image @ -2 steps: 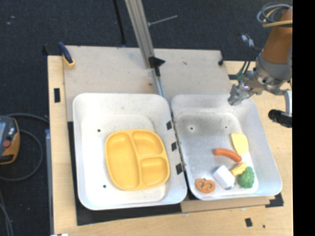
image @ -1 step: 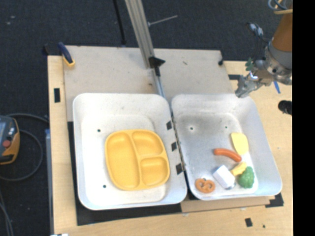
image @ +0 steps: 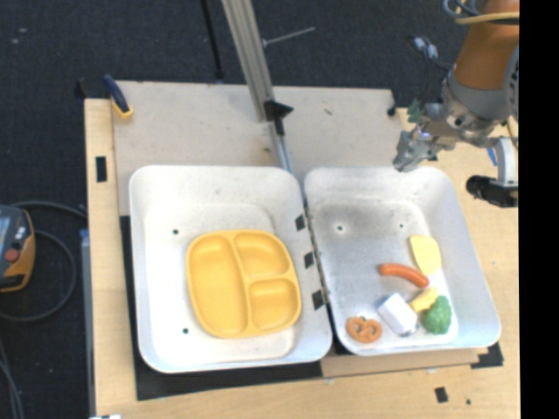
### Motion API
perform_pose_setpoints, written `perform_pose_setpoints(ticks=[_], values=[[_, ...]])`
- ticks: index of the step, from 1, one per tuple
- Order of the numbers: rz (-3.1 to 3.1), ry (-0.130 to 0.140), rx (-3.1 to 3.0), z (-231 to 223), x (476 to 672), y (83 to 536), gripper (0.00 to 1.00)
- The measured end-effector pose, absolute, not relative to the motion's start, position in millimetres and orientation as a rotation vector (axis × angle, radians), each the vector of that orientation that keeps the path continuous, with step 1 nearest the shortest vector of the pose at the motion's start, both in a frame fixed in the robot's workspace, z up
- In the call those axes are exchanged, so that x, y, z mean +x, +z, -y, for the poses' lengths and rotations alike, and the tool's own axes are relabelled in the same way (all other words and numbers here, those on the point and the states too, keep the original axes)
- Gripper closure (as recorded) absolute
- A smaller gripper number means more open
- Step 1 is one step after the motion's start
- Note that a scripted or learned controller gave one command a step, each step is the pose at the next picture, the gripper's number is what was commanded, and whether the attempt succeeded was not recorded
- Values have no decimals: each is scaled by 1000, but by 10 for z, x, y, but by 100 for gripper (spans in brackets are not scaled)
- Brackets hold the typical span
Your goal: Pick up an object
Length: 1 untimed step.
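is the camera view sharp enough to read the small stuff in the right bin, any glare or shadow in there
Camera view: soft and low in detail, so the small items by the right bin's near corner read as colour blobs; the broccoli and pretzel have fuzzy edges. A grey smudge darkens that bin's floor; no strong glare. The gripper is blurred.

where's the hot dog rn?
The hot dog lies in the right bin, toward its near right part, just below the yellow piece and above the white block.
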State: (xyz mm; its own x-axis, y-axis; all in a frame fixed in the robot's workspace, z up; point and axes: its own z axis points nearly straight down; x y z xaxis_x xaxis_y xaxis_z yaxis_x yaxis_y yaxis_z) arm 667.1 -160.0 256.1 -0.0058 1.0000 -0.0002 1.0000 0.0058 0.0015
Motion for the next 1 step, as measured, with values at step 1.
perform_pose_setpoints(ticks=[1], values=[[-2228, 0, 2215, 1095, 6661, 2446, 100]])
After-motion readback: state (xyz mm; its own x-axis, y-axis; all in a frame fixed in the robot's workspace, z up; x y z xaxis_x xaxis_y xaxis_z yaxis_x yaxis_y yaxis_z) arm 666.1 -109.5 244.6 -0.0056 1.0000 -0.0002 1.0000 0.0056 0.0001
